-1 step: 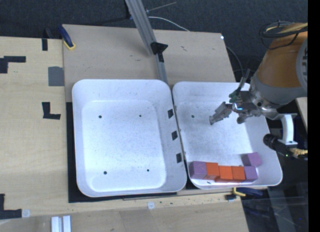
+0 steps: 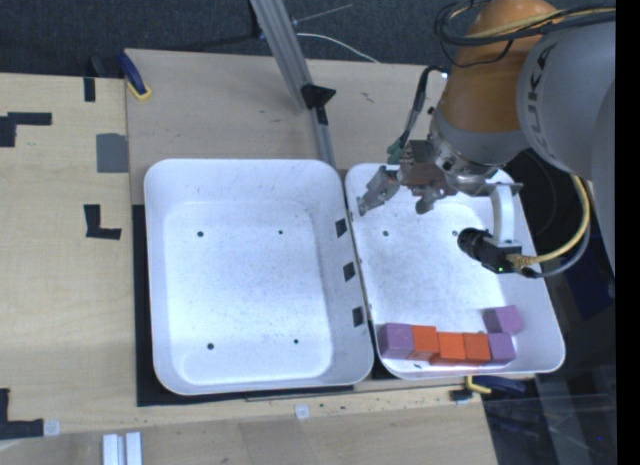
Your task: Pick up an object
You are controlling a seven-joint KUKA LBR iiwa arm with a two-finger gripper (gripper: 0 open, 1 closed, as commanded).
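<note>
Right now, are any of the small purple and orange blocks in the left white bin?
No. The purple and orange blocks sit in a row along the near edge of the right white bin.

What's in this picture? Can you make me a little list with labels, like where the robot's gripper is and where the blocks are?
arm: grey with an orange band, reaching in from the right
gripper: above the far end of the right bin, nothing seen between its fingers
blocks: purple and orange ones, lined up along the near edge of the right bin
purple block: at the row's right end, sitting a bit farther back
left bin: white, beside the right bin
task progress: no block picked up yet
</note>
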